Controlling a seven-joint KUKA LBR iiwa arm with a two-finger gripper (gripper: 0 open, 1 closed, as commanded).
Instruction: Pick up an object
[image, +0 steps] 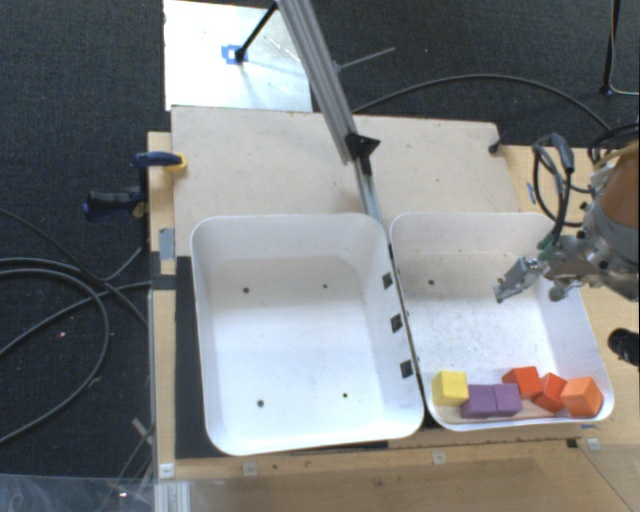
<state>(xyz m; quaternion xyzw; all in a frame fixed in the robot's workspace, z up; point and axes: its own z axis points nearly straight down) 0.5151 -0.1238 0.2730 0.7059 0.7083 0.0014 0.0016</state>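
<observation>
You are looking down on two white bins sitting side by side on the bench, the left bin (290, 330) and the right bin (480, 250), their inner rims touching along a seam carrying small dark tabs. The arm (615, 225) is reaching in from the right, and its gripper (512, 283) is hanging over the right bin, above bare floor toward the right of its middle. Nothing is sitting between the tips, and whether the hand is released or clenched cannot be told at this size. The blocks you are after are all lying along the near wall of the right bin, well apart from the gripper. Reading left to right: a yellow block (450, 387) is sitting nearest the seam; a purple block (491, 400) is lying just beside it, looking like two cubes pressed together; a red-orange block (522, 380) is resting behind the purple one, touching it; another red-orange piece (549, 392) is tilting just beside that; an orange block (582, 396) is occupying the near right corner. A blue clamp (118, 201) is gripping the bench's left edge, and black cables (60, 300) are trailing over the dark carpet to the left.
</observation>
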